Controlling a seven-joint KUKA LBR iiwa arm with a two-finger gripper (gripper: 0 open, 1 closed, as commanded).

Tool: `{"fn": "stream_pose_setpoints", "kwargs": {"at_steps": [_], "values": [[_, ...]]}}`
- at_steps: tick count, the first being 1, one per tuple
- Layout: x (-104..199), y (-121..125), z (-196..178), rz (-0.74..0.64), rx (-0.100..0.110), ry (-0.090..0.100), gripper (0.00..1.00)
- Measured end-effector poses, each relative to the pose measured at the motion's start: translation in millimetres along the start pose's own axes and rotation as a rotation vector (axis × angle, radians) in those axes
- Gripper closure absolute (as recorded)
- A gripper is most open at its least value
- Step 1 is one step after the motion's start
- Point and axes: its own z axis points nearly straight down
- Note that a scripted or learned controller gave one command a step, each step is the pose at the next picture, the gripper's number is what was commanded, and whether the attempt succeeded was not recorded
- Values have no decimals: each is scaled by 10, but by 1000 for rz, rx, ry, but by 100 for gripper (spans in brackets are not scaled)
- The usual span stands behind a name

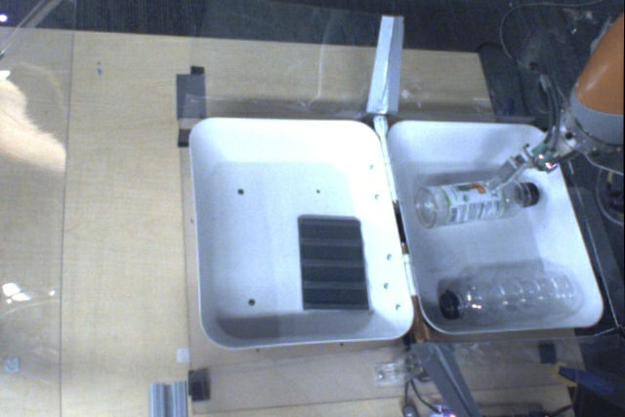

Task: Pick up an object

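**Arm at the right bin's edge, nothing lifted yet**

Pale wood bench under a dark floor carries two shallow white bins side by side, with a clear plastic screen standing along the back and left.

Starting at the left, the left bin holds a single dark ribbed block, lying flat towards its front right corner and well apart from the walls.

Across the divider, the right bin holds two bottles. A clear bottle with a label lies on its side across the middle, dark cap pointing right. Printing shows on the label band, but it is too small to read and no brand can be made out. Nearer the front wall lies a second clear plastic bottle, ribbed, unlabelled, its dark cap to the left.

At the far right the arm's orange band comes in over the back right corner of that bin. The gripper sits just above and beside the cap end of the labelled bottle; whether it is spread or closed I cannot tell, and no object is seen in its hold.

My judgement: this is the approach stage, with no pick made. The labelled bottle looks the likely target. The next move calls for coming down squarely across the bottle's body rather than its cap, since a round bottle lying loose may roll away.
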Motion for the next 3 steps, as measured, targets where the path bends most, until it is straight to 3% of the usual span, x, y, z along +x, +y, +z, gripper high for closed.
{"fn": "stream_pose_setpoints", "kwargs": {"at_steps": [1,2,3], "values": [[288,194,776,-115,13,5,0],[-70,461,757,-87,65,46,0],[-106,472,758,51,62,54,0]]}}
